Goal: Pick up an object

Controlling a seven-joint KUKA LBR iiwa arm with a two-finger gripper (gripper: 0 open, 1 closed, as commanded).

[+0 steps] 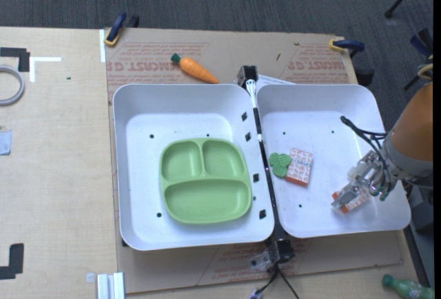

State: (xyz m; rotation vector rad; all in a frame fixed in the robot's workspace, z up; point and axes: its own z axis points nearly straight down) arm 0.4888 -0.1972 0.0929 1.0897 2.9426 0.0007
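Low in the right bin [324,225], a small red-and-white object [353,202] is seen at the gripper [348,198]; finger state cannot be told. Beyond the fingers, a small carton [300,167] and a green toy [279,164] are held by that bin; a green divided plate [205,180] fills the left bin [138,153].

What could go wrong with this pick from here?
The gripper sits low in the right bin, close to its near-right wall, so it may hit or snag the rim. The small box and green toy touch each other farther left, so grabbing one could drag the other.
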